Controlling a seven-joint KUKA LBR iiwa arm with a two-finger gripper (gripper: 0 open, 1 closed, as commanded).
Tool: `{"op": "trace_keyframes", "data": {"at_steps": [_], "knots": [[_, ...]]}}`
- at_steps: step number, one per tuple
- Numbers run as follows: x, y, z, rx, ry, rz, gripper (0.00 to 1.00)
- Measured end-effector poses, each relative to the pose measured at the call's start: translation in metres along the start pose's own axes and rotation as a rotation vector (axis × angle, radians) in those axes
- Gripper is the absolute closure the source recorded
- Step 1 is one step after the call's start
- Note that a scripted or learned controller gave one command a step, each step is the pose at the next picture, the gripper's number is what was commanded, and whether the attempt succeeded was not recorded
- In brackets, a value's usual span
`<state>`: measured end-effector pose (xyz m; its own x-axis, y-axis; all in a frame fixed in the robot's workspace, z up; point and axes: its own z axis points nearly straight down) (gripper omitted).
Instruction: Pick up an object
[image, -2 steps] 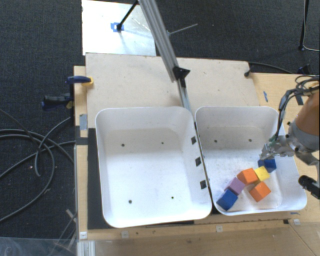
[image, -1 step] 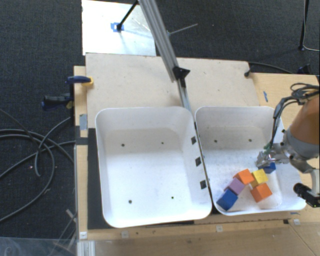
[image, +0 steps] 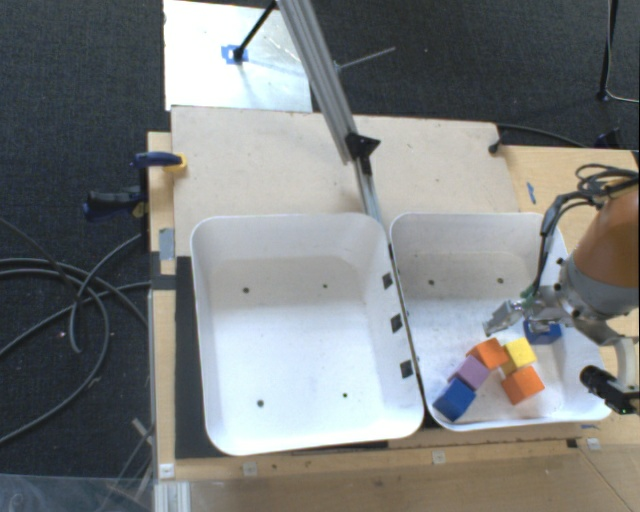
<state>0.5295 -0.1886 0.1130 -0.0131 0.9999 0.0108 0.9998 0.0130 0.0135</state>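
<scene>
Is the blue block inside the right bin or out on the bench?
Inside. The blue block lies on the right bin's floor near its front wall, touching the purple block.

The arm (image: 605, 255) enters from the right edge of the camera view, with its orange band uppermost and the grey wrist section just below it. Dark cables loop over the top of the band and run down its left side. The wrist leans downward and to the left. Below it, the gripper (image: 528, 318) hangs low, a grey metal piece jutting out to the left and a small blue part sitting beside it. A black part of the rig sticks out lower down on the right. The fingertips are too small and cluttered here to read, perhaps partly hidden by the wrist.
</scene>
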Motion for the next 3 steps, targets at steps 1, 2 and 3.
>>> {"op": "trace_keyframes", "data": {"at_steps": [1,2,3], "knots": [[0.011,-0.023,0.006,-0.017,-0.015,0.002,0.00],[0.030,-0.042,0.020,0.003,-0.013,0.008,0.00],[0.028,-0.040,0.009,-0.002,-0.018,0.009,1.00]]}}
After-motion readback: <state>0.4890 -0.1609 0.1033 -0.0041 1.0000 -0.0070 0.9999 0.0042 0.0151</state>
